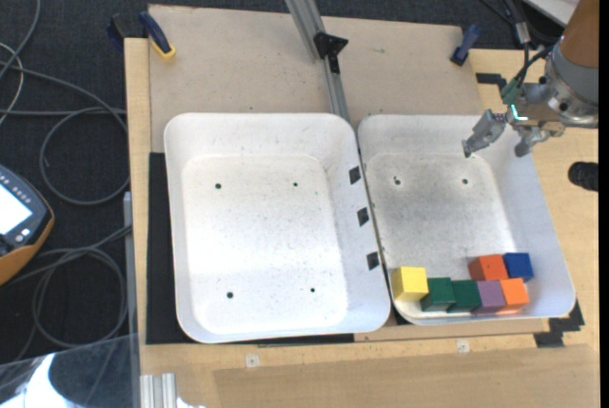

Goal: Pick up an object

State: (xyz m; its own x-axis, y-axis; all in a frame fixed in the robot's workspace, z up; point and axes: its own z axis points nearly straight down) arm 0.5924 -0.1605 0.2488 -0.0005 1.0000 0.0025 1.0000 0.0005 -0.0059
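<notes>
Blocks, one cluster, lie at the near end of your right bin [542, 225], against its front wall. Nearest you: a green block [439, 292], a second green block [465, 294] touching it, then a purple block [491, 295] and an orange block [514, 292], all in a row. A yellow block [411, 281] sits at the row's left end, touching the first green one. Just behind the row: a red-orange block [491, 266] and a blue block [519, 264], side by side and touching.

Left bin [190, 206]: white, speckled, four small dark dots on its floor. It sits just beside the right bin, the two rims meeting along the middle, with black clips along that seam.

Gripper [502, 136]: you see it over the far right corner of the right bin, well apart from the blocks. Fingers spread, pinching nothing. Grey arm reaches in from the right.

Counter [247, 64]: bare tan board beyond both bins. A blue clamp [157, 34] with a yellow tip at its far left corner, another blue clamp [465, 43] at the far right. A grey metal rail [304, 7] runs at a slant from the far edge down to the bins' seam.
</notes>
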